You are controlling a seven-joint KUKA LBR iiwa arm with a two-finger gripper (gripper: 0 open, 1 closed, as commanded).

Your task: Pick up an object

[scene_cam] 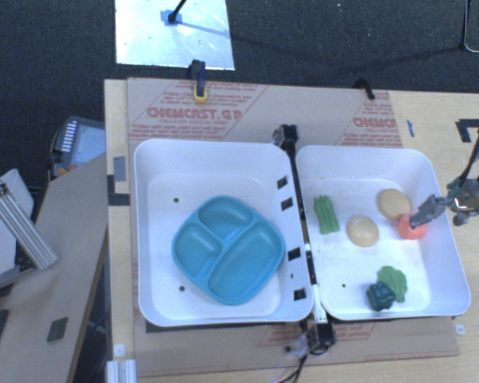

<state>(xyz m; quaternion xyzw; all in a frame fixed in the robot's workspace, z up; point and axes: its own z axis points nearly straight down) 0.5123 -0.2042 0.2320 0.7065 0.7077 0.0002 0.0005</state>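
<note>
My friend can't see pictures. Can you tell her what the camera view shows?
A robot hand reaches from the right into the right bin, at an orange toy. That bin also has two tan lumps, a green stick and a green-blue toy. The left bin has a blue plate.

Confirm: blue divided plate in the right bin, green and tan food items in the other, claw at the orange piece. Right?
Wrong on one point: the blue divided plate lies in the left bin, as the camera view shows. The food items sit in the right bin, with the claw at the orange piece.
</note>
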